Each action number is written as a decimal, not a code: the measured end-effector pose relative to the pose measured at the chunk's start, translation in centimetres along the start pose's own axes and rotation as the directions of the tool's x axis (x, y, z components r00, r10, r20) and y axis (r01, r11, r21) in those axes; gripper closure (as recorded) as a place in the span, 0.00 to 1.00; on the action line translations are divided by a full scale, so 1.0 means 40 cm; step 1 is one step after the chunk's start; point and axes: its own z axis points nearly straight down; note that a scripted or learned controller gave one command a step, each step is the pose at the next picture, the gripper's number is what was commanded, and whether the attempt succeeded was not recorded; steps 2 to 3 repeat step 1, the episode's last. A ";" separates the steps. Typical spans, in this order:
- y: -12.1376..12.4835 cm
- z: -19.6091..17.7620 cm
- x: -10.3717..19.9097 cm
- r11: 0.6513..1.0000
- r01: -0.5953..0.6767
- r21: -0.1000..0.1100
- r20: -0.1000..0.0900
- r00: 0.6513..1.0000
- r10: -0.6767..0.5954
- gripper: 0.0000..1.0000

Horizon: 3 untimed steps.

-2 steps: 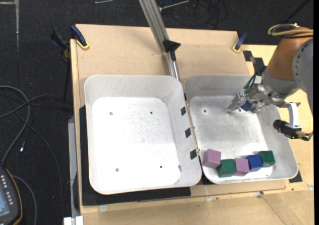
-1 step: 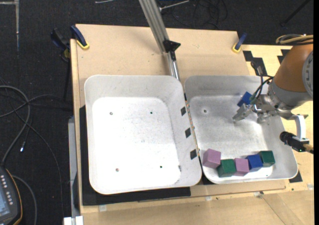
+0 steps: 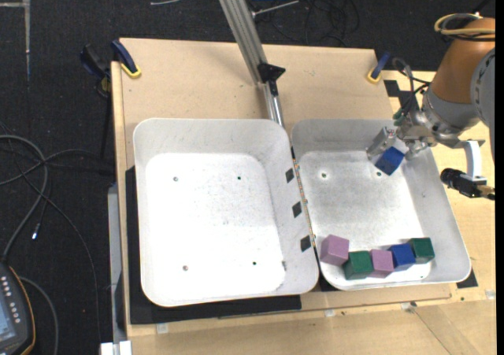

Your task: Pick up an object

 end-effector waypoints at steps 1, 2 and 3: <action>-0.076 -0.139 0.002 1.000 -0.007 0.005 -0.001 1.000 0.007 0.00; -0.076 -0.139 0.002 1.000 -0.007 0.005 -0.001 1.000 0.007 0.00; -0.076 -0.139 0.002 1.000 -0.007 0.005 -0.001 1.000 0.007 0.00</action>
